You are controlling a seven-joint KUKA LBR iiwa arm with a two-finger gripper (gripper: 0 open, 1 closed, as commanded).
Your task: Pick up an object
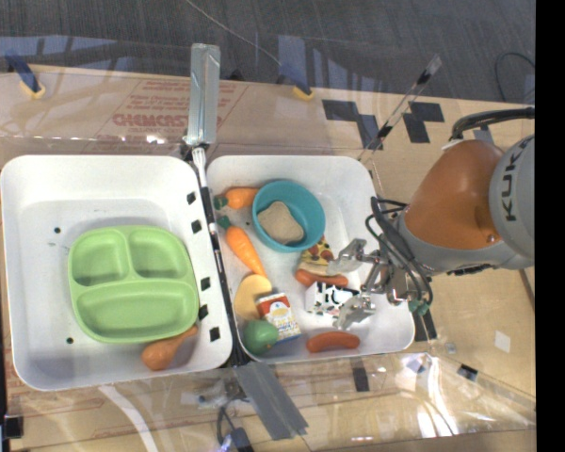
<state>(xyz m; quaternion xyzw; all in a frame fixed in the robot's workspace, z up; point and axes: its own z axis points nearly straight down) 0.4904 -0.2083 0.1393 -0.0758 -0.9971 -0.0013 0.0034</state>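
Two shallow white bins sit side by side on the table (66, 92): the left bin (28, 252) holds a green divided plate (132, 283) and an orange pear-shaped toy (165, 351) by its lower rim. The right bin (353, 172) carries a teal bowl (288, 215) with a brownish piece inside, an orange carrot (245, 249), a small carton (279, 314), a green ball (260, 336) and a red sausage (333, 342). The claw (354, 281) hangs with fingers apart over a black-and-white spotted toy (326, 298) in that bin, nothing seen between them.
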